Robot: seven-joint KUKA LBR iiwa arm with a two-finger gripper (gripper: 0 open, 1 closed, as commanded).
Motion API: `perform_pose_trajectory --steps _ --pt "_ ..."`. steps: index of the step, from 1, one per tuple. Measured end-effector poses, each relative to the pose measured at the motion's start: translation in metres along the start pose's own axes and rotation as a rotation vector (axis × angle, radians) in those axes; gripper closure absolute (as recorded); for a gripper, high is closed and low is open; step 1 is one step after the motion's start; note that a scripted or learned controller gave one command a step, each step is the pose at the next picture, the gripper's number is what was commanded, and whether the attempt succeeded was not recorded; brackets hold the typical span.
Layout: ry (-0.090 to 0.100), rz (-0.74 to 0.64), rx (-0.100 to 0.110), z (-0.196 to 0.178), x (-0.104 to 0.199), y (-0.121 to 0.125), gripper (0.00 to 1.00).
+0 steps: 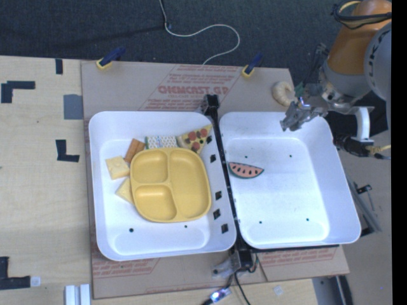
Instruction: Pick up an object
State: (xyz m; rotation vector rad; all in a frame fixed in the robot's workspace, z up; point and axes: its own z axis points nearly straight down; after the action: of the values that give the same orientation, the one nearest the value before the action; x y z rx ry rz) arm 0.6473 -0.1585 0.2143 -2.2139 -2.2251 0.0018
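The yellow divided plate [170, 184] is lying over several small food pieces [130, 164] in the left bin [105, 234], hiding parts of them. The arm [359, 40] is running off the frame's right edge. The gripper [294, 121] is looking blurred, so its tips are perhaps too indistinct to read.

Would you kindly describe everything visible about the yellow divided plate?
The yellow divided plate looks like matte plastic, a rounded square with three compartments, one large and two smaller, all bare. It lies flat in the left bin, slightly rotated. Small food-like pieces crowd its upper and left edges, some seemingly tucked under it.
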Motion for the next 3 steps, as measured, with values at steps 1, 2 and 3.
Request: perform_pose_trajectory --steps 1,2,3 --pt "0.0 -0.001 -0.001 -0.007 0.058 0.003 1.0" --pt "0.0 0.0 0.001 0.001 0.109 -0.011 1.0" --pt "0.0 -0.001 0.0 -0.004 0.155 -0.022 1.0"
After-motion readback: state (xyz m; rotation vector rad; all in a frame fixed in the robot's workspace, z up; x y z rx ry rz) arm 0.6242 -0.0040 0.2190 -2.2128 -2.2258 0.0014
